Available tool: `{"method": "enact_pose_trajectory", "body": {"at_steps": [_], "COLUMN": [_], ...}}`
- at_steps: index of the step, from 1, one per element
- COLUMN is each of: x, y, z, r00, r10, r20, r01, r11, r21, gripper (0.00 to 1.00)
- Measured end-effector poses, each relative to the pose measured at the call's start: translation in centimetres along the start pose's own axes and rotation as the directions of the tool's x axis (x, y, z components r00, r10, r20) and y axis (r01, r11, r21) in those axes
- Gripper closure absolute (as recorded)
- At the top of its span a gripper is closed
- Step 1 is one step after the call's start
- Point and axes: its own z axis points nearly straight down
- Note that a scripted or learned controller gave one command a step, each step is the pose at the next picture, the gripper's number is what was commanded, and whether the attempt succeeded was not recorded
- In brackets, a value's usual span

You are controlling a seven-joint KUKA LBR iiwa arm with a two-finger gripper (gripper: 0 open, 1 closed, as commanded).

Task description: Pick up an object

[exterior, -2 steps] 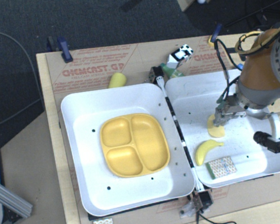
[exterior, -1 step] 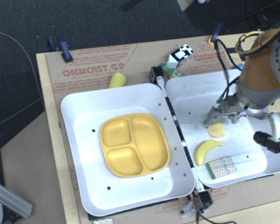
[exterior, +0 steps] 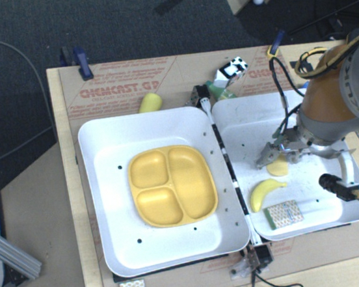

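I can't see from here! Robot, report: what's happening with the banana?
Gripper low in right bin, beside small yellow piece. Banana lying loose, not held. Sponge next to banana.

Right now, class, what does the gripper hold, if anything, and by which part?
Nothing is seen held. The gripper hangs low in the right bin, just above a small pale yellow piece; the banana lies loose nearby.

Dark carpet floor (exterior: 8,37) — brown bench board (exterior: 119,82).
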Motion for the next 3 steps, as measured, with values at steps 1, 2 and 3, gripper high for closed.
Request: {"method": "enact_pose_trajectory", "body": {"at_steps": [1,2,3], "x": [-0.01,0.00,0.02], "y": [0.06,0.05,0.09], "z": [-1.05,-1.03,-2.02], "r00": [1.000,1.000,1.000], "r10": [0.000,0.000,-0.001], "r20": [0.001,0.001,0.001], "r01": [0.000,0.000,0.001], "r11": [1.000,1.000,1.000], "r21": [-0.003,-0.002,-0.005], "gripper": [1.00,0.00,1.00]}}
